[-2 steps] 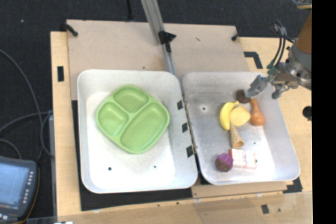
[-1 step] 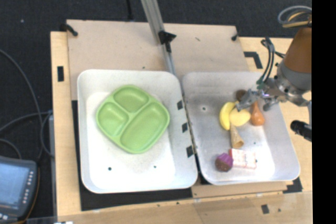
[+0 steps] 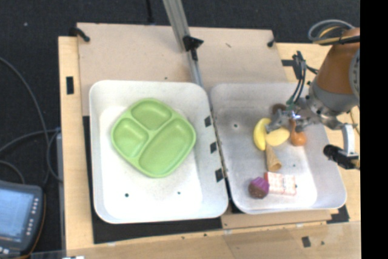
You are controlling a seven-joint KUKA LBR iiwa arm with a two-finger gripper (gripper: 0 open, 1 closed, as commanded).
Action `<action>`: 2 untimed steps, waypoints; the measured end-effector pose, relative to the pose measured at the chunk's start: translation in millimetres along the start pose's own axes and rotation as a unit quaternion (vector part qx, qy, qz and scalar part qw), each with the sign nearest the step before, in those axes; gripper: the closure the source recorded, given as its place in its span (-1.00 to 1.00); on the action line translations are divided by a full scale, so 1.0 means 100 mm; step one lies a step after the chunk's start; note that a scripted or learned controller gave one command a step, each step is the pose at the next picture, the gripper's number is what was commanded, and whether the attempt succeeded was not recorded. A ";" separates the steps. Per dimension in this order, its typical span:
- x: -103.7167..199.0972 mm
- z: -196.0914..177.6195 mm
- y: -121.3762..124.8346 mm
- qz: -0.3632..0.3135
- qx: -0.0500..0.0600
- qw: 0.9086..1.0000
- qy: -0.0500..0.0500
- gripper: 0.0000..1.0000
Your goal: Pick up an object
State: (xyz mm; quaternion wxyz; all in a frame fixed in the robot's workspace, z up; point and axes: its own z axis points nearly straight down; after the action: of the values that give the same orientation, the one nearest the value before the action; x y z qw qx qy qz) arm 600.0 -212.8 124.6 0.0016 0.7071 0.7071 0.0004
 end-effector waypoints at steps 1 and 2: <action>-0.01 -0.15 0.02 0.000 -0.003 1.000 0.000 1.00; 0.06 -0.74 0.08 -0.002 -0.003 1.000 -0.001 1.00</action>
State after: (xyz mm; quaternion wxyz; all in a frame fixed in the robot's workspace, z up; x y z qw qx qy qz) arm 607.5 -206.6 198.9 0.0039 0.7058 0.7084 0.0017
